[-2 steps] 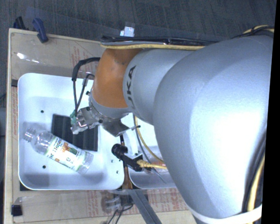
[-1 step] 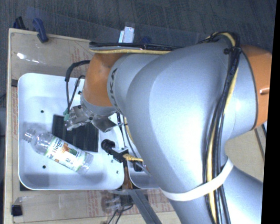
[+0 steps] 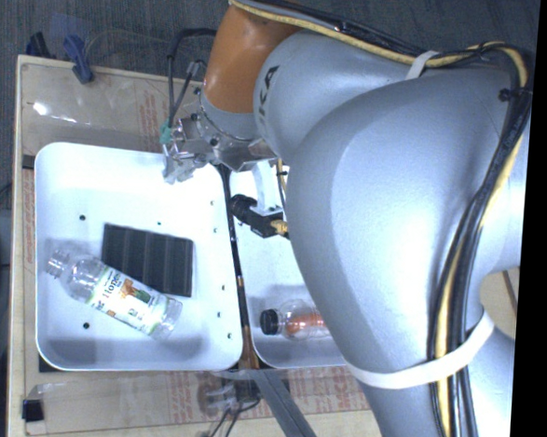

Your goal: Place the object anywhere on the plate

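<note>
Two white bins lie under your arm point(image 3: 389, 174); the gripper point(image 3: 178, 159) sits over the far rim of the left bin point(image 3: 51, 188), and you cannot tell how it stands or whether it has hold of anything. Nearer the camera than the gripper, well apart from it, a dark ridged plate point(image 3: 147, 259) lies flat on the bin floor. A clear plastic bottle point(image 3: 111, 293) lies on its side against the plate's near edge. Over in the right bin point(image 3: 274, 348), a second small bottle point(image 3: 292, 323) with a black cap lies beside the arm's bulk
</note>
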Controlling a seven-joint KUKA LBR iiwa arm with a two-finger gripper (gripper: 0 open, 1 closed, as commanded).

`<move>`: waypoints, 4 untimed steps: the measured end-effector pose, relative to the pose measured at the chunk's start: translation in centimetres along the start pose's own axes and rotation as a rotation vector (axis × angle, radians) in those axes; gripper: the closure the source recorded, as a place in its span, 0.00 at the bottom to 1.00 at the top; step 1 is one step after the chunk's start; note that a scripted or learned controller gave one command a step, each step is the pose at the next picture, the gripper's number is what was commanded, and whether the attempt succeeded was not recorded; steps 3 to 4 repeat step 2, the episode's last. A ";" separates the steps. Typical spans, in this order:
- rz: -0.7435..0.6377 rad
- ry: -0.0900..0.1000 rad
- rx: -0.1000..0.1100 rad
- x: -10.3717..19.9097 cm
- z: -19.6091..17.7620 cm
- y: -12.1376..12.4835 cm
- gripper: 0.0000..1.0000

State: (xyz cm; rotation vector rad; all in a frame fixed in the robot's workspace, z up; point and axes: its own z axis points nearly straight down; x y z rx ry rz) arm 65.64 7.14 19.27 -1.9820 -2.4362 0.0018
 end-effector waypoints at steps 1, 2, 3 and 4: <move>0.187 0.000 0.003 5.1 -3.7 1.0 1.00; 0.369 -0.001 0.003 11.8 -8.1 2.3 1.00; 0.369 -0.001 0.003 11.8 -8.1 2.3 1.00; 0.369 -0.001 0.003 11.8 -8.1 2.3 1.00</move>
